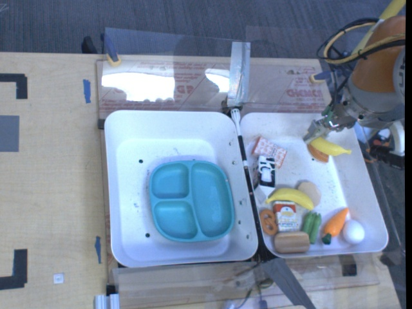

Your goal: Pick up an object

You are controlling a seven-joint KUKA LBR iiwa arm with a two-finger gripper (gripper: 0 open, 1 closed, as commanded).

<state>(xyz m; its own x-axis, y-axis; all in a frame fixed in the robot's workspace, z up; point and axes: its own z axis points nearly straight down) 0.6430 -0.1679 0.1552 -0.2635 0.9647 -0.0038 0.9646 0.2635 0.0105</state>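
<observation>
My gripper point(320, 129) hangs over the far right part of the right bin point(376, 201), at the end of the grey and orange arm point(376, 69). Just below and to its right lies a yellow fruit on an orange piece point(328, 149), very close to the gripper tip; I cannot tell whether they touch. Other pickable items lie nearer the front: a banana point(291, 196), a carrot point(336, 223), a white egg point(353, 232), a green pickle point(311, 226), a bread loaf point(291, 242) and a red-labelled box point(285, 215).
The left bin point(122, 172) holds a blue divided plate point(191, 199). A red-and-white packet point(270, 150), a black-and-white item point(266, 170) and a pretzel point(268, 221) lie by the divider between the bins. Cables point(347, 40) loop above the arm.
</observation>
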